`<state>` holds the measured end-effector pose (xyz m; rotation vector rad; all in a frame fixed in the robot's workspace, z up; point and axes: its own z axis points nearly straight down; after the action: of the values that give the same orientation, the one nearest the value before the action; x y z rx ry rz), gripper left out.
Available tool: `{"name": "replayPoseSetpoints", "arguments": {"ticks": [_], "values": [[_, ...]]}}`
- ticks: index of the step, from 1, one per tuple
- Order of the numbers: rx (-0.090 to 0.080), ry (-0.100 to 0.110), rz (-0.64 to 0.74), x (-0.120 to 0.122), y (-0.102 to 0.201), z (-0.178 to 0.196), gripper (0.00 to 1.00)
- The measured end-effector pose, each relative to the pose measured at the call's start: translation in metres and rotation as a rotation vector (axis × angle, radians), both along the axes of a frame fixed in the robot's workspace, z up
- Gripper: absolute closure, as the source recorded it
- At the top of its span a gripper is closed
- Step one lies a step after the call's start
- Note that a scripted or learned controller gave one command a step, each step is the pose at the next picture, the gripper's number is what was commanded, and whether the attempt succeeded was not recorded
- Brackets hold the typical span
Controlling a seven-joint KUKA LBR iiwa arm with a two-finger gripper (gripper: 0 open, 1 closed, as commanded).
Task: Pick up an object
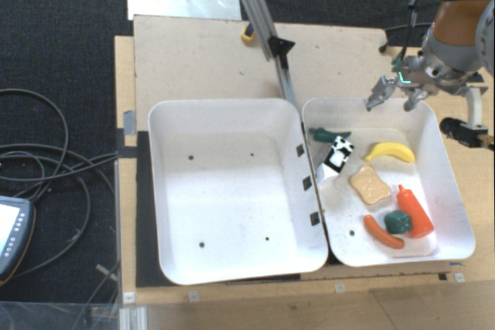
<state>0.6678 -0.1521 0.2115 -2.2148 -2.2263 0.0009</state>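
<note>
In the right-hand shallow white plastic bin point(456, 201) lie a black-and-white checked block point(337, 153), a tan toy bread slice point(370, 185), a curved yellow plastic banana point(390, 152) and an orange bottle point(416, 214). The banana looks light, stiff and a little slick; I'd pinch it across its thick middle. Above the bin's far rim hangs the two-finger gripper point(394, 93), fingers spread, holding nothing.

Yellow is seen on the banana point(390, 153), tan on the bread slice point(370, 185), black-and-white checks on the small box point(336, 154), orange on the sausage point(383, 232)
</note>
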Motion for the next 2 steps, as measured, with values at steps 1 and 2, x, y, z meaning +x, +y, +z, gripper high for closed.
{"name": "replayPoseSetpoints", "arguments": {"ticks": [1, 2], "values": [[-0.002, -0.003, 0.002, 0.001, 0.0, 0.002, 0.0], [-0.001, 0.0, -0.002, 0.003, -0.005, -0.041, 0.0]]}}
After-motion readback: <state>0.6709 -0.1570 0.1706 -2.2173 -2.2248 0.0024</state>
